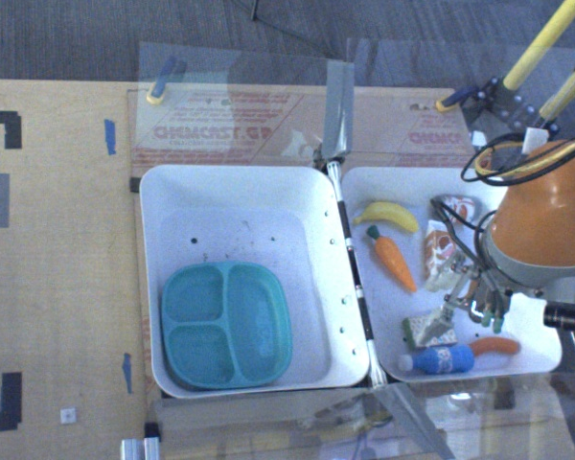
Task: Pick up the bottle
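The bottle [443, 359] lies flat at the right bin's [546, 357] near rim, between a small packet [424, 330] at its eleven o'clock and an orange piece [494, 347] at its two o'clock, so the gripper [474, 305], poised at one o'clock with jaw spread unreadable, should descend squarely across its blue body

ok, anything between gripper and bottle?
Camera view: a small green-and-white packet lies between the gripper and the blue-labelled bottle, just above the bottle.

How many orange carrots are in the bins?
2. One carrot lies just below the banana in the right bin. The other carrot lies by the bottle at that bin's near edge. The arm may hide more.
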Motion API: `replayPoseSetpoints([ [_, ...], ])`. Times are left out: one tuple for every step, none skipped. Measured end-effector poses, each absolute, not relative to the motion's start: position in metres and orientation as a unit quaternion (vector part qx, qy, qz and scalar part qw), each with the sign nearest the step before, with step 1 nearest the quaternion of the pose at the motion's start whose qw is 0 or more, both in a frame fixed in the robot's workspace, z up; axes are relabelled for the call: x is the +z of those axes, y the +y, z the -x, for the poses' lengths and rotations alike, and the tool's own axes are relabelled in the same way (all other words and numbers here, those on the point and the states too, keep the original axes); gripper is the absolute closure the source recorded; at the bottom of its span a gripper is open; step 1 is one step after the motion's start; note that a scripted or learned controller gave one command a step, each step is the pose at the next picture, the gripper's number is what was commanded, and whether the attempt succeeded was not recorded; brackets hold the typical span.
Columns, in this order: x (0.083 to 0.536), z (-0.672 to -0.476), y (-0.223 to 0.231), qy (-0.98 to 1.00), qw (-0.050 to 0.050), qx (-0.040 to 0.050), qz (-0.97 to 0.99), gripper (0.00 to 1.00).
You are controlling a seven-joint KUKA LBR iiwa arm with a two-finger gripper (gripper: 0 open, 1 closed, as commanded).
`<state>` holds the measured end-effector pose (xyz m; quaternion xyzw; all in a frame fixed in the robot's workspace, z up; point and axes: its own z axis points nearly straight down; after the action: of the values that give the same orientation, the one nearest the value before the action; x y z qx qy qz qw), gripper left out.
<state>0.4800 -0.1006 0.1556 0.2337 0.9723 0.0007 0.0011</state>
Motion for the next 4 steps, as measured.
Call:
replayPoseSetpoints([
  [0.119,-0.48,-0.099,0.976,0.001,0.0005,-0.216,0.0],
  [0.187,-0.482,-0.142,0.998,0.004,0.0001,0.064,0.0],
  [0.198,-0.483,-0.143,0.998,0.008,0.0003,0.061,1.0],
  [0.236,-0.514,-0.114,0.991,0.004,0.0,0.137,1.0],
])
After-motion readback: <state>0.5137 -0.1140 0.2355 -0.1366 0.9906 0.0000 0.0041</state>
